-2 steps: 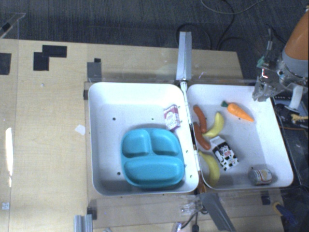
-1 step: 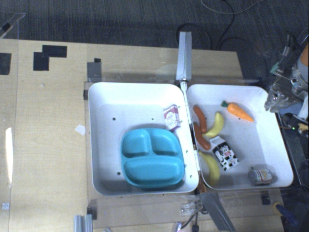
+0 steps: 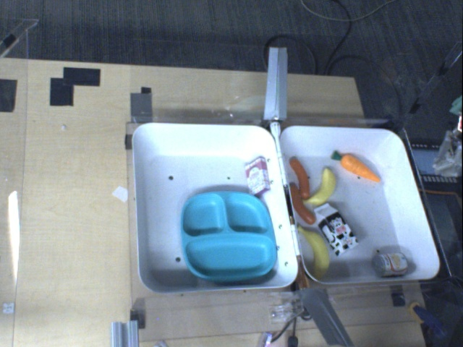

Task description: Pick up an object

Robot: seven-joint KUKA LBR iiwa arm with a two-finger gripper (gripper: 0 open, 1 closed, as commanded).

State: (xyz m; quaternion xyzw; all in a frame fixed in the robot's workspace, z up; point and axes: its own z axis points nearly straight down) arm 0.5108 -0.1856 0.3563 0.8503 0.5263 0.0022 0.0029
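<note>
The right bin (image 3: 405, 194) holds an orange carrot (image 3: 359, 167) near its far side. A yellow banana (image 3: 323, 186) lies beside two reddish sausages (image 3: 301, 191) along the left wall. A black-and-white patterned carton (image 3: 337, 232) lies mid-bin, with a second banana (image 3: 315, 249) to its front left. A small grey can (image 3: 391, 263) rests in the front right corner. In the left bin (image 3: 155, 194) sits a blue divided tray (image 3: 228, 237), and a small red-and-white packet (image 3: 257, 176) lies by the right wall.
A metal post (image 3: 276, 85) stands behind the seam between the two bins. Cables (image 3: 340, 9) lie on the dark floor at the back. The wooden bench top (image 3: 65, 208) stretches to the left of the bins.
</note>
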